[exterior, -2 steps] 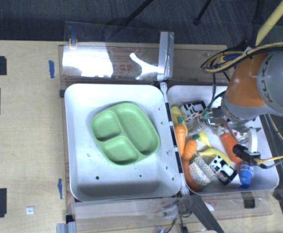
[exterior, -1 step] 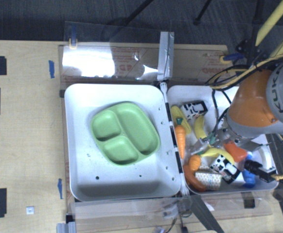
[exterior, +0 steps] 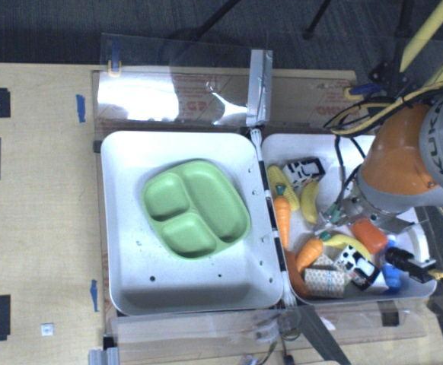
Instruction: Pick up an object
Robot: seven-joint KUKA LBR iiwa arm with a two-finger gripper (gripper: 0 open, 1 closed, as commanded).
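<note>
Fingers (exterior: 336,215) low in the right bin (exterior: 324,144), amid smooth plastic toy food; grip hidden, cannot tell. Just left: curved yellow banana (exterior: 310,201), tapered orange carrot (exterior: 282,217). Just below: rounded orange piece (exterior: 308,252), speckled block (exterior: 327,280), black-and-white cube (exterior: 353,262). Far left, in the left bin (exterior: 122,226): glossy green three-compartment tray (exterior: 196,207).

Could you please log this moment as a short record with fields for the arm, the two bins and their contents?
arm: grey with an orange band, over the right bin
gripper: low among the items, nothing seen between its fingers
left bin: holds a green divided plate
right bin: crowded with small items
items seen: carrot, banana, black-and-white toy
</note>
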